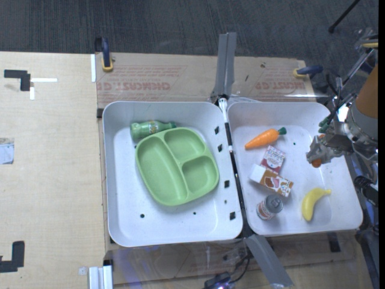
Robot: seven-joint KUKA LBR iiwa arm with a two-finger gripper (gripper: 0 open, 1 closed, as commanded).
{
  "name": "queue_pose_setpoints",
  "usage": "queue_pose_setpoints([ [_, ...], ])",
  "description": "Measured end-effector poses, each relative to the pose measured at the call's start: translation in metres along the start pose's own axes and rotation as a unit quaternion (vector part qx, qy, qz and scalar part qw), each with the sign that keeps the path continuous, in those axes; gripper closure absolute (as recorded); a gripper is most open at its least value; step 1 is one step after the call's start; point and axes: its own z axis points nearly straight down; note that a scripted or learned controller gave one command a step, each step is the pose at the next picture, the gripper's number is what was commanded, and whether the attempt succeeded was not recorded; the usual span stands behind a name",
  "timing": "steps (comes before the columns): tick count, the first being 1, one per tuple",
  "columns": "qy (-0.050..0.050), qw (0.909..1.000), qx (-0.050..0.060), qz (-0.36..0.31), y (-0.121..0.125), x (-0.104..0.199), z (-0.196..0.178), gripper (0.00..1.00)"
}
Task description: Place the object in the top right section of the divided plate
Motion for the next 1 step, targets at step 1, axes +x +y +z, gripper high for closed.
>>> queue_pose_setpoints([
  [1, 0.000, 0.9990, 0.000, -0.044, 0.0546, 0.0908, 0.0305, 1.00],
])
